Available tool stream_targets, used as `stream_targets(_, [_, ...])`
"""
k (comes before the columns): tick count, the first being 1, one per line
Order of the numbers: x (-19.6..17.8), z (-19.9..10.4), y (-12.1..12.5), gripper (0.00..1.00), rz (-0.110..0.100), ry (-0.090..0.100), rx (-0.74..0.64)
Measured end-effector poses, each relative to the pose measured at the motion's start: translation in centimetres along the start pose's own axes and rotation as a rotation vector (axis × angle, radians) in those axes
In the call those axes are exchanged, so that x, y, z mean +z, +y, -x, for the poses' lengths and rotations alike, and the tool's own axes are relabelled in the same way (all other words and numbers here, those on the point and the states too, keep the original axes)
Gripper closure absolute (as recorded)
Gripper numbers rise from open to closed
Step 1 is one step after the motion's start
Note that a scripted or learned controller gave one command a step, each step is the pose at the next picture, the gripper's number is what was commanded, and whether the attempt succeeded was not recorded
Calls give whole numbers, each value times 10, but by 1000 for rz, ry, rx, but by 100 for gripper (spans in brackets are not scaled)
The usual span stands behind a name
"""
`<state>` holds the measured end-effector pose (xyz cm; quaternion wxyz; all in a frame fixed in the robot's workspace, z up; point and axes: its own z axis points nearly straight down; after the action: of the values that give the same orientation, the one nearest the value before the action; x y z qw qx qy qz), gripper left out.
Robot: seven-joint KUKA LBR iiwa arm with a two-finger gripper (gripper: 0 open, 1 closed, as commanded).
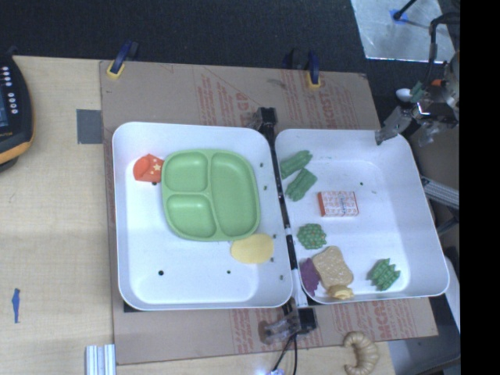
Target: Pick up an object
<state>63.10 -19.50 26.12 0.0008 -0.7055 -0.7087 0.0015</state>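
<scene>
With the gripper [388, 131] at the far right corner of the right-hand shallow white bin [406, 209], jaw state indeterminate, the small red-and-white rectangular card [337, 204] lies flat near that bin's centre, well apart from the gripper.

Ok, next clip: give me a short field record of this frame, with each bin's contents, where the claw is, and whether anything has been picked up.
left bin: green tray, red piece at the tray's left, yellow piece below the tray
right bin: green pieces, pink card, tan piece
claw: at the right bin's top right corner
held: nothing seen in the claw
off the bins: curled tan piece on the bench
</scene>
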Motion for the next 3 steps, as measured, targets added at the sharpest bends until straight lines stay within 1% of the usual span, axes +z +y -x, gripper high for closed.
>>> stream_targets(1, [99,-50,-27,0,-12,5,-5])
stream_targets(2, [169,-75,-30,0,6,-7,-4])
stream_targets(3, [158,-75,-31,100,0,-1,-2])
